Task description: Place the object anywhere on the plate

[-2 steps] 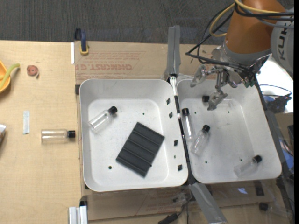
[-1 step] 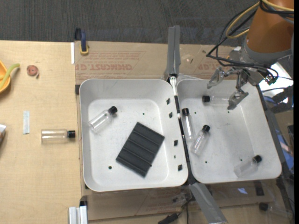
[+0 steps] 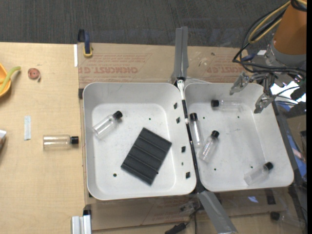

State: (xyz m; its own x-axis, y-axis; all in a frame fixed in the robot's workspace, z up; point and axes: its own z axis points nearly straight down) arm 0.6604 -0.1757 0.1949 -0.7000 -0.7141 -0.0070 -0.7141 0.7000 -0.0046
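Observation:
A black ridged plate (image 3: 146, 155) lies flat and askew in the left bin (image 3: 92, 179). One clear bottle with a black cap (image 3: 108, 123) rests up and to the left of it, apart from the plate. Several more clear capped bottles lie in the right bin (image 3: 285, 177): one at the far side (image 3: 225, 103), one along the left wall (image 3: 195, 128), one in the middle (image 3: 209, 145) and one at the near right (image 3: 257, 174). My gripper (image 3: 250, 95) hangs over the right bin's far right corner, open, with nothing between its fingers.
Another clear bottle (image 3: 59, 141) lies on the wooden bench left of the bins. A metal divider (image 3: 181, 57) runs between the bins at the back. Cables (image 3: 258, 30) loop beside the orange band of the arm (image 3: 292, 26).

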